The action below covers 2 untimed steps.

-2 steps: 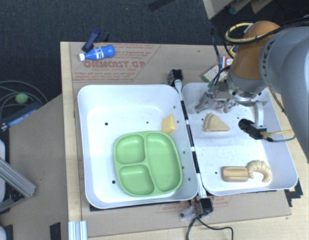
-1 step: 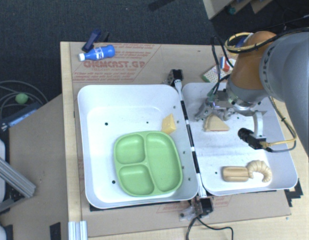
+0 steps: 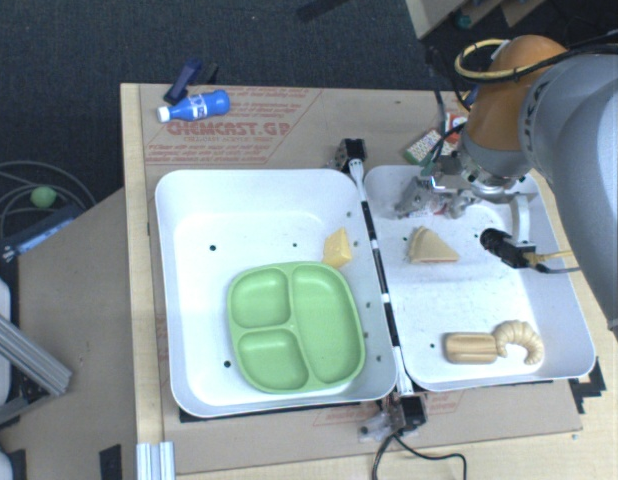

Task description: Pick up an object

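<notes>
The tool (image 3: 433,200) hung low over the far end of the right bin (image 3: 554,293), and from this slanted view I could not tell whether it was spread or pressed together; nothing showed in its grip. The likeliest thing to pick was the tan wedge (image 3: 430,247), which lay flat on the bin floor just in front of the tool, near the wall shared with the left bin (image 3: 194,238). It looked like a small toy food piece, so probably light and fairly stiff, with a smooth skin that might slip. Its sloping sides would tend to squeeze out of a pinch taken near the point, so the better hold was likely across the broad back end, where the faces ran closer to parallel. There was bare floor all round the wedge, enough for the tool to come straight down, though the shared rim (image 3: 377,268) on one side called for some care. The croissant (image 3: 521,340) and the tan roll (image 3: 467,348) lay touching each other at the near end of the same bin, well apart from the wedge and out of the way. In the left bin a yellow chunk (image 3: 337,249) sat against the shared wall, just beside a green divided plate (image 3: 294,325). A blue bottle (image 3: 194,106) lay on the table (image 3: 289,133) beyond the bins, well clear of the arm's reach-in path.
</notes>
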Motion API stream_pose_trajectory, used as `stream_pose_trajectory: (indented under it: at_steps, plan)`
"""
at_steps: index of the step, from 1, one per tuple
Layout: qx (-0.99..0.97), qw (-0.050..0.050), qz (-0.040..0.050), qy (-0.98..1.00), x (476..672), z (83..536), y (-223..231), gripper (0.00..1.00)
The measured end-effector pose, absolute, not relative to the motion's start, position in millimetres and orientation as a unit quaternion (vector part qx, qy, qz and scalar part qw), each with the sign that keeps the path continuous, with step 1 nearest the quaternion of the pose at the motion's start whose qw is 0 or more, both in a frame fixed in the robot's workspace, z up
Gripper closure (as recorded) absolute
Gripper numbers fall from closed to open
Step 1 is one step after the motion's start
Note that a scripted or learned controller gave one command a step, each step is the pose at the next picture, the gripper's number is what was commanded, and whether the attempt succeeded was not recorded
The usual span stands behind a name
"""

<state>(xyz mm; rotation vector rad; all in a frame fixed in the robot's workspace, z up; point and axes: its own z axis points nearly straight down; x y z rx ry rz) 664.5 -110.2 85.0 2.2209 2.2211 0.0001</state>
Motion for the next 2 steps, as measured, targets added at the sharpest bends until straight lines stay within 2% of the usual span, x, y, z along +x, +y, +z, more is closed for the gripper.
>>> stream_pose_trajectory:
  at_steps: [1,2]
  plan:
    - [0.707,-0.001,-0.0005,0.707,637.3,84.7,-99.7,0.0]
    - [0.708,-0.003,-0.0025,0.707,665.2,84.5,-98.2,0.0]
